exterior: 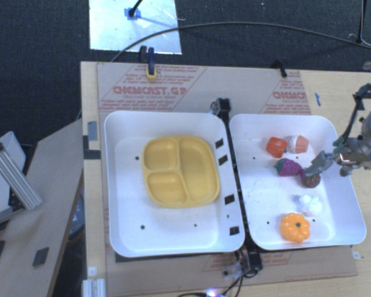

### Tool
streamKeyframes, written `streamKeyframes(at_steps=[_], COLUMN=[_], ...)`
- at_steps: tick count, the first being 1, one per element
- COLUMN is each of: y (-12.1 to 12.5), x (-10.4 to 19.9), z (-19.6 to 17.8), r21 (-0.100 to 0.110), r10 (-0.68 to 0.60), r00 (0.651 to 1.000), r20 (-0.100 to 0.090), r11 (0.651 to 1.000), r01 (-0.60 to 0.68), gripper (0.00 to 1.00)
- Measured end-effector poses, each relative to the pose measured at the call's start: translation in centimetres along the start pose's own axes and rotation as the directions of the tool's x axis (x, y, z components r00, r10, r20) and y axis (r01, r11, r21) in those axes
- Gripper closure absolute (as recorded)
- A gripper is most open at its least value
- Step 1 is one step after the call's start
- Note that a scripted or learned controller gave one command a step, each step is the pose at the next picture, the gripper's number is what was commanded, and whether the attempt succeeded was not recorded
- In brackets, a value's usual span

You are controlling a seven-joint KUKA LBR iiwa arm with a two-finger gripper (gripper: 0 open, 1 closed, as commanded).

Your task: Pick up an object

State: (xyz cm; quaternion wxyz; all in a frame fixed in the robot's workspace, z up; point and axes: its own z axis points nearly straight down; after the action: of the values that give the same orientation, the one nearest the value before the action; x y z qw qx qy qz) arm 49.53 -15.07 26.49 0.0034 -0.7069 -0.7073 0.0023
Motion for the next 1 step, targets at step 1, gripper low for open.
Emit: streamKeyframes(at_steps=[1], y=[0.20], x=[0.04], z=[-0.50], r21=[-0.010], r10=[-0.003], r00=[1.000], r20=[0.002], r11=[1.000], r01=[0.003], gripper=[0.00])
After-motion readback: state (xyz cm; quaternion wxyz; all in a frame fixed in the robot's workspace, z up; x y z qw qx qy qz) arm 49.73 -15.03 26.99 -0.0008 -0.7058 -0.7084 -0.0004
